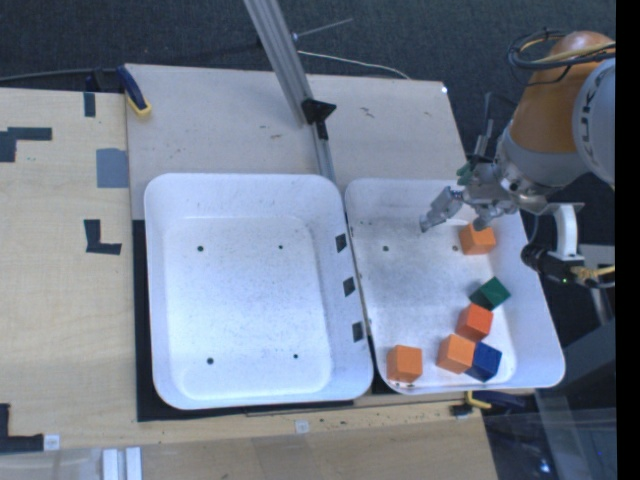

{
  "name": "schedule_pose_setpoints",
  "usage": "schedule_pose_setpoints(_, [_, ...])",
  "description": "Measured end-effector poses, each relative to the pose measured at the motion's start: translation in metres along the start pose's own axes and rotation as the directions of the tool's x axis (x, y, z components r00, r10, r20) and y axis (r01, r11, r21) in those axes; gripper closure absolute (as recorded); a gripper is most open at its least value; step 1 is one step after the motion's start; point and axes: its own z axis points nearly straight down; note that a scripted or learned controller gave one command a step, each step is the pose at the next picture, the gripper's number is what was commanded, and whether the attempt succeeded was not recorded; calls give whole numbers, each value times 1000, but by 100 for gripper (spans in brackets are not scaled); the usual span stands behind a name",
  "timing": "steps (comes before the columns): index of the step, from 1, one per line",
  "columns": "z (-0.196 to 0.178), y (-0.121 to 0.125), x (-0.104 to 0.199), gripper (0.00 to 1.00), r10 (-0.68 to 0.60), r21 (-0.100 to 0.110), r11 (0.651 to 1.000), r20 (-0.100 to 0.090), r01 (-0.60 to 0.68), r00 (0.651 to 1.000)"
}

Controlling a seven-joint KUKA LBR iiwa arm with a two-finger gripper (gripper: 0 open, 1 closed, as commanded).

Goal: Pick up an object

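Note:
My gripper (460, 218) hangs over the far right part of the right bin (400, 268), open, with nothing between its fingers. One finger (437, 217) juts out to the left. An orange cube (477, 239) lies on the bin floor just below and right of the gripper, close to its right finger. Further toward the near right corner lie a green cube (490, 293), a second orange cube (475, 320), a third orange cube (457, 353) touching a blue cube (486, 361), and one more orange cube (405, 363) by the near rim.
The left bin (240, 288) sits beside the right one, with small black clips along the shared rim (350, 283). A slanted metal post (285, 58) rises behind the bins. The arm's grey and orange body (560, 108) looms at the right.

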Motion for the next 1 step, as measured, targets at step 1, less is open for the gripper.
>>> schedule_pose_setpoints(1, [45,-32,-57,0,7,6,1000,3,-7,1000])
